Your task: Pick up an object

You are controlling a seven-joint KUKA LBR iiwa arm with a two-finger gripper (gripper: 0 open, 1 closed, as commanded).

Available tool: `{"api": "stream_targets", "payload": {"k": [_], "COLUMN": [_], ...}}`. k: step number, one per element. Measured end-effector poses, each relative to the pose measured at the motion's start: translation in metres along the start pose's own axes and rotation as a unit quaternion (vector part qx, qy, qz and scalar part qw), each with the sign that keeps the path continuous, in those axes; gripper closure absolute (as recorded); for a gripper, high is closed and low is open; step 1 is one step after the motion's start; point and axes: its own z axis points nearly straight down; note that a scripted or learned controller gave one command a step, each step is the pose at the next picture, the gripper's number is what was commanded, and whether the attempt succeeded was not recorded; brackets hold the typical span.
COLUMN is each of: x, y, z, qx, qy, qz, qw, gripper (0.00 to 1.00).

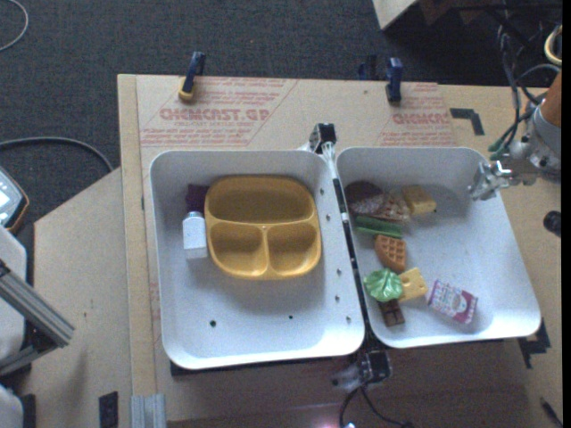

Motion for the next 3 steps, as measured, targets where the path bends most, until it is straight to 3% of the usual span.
{"api": "stream_targets", "payload": {"k": [1, 2, 3], "x": [-0.001, 0.041, 0.078], "y": [0.002, -0.026, -0.056], "z": [-0.041, -0.030, -0.043], "qx": [0.000, 0.006, 0.005], "qy": [0.000, 0.003, 0.003], "qz": [0.000, -0.001, -0.001], "qw": [1.0000, 1.0000, 1.0000], "gripper": [1.00, 1.00, 1.00]}}
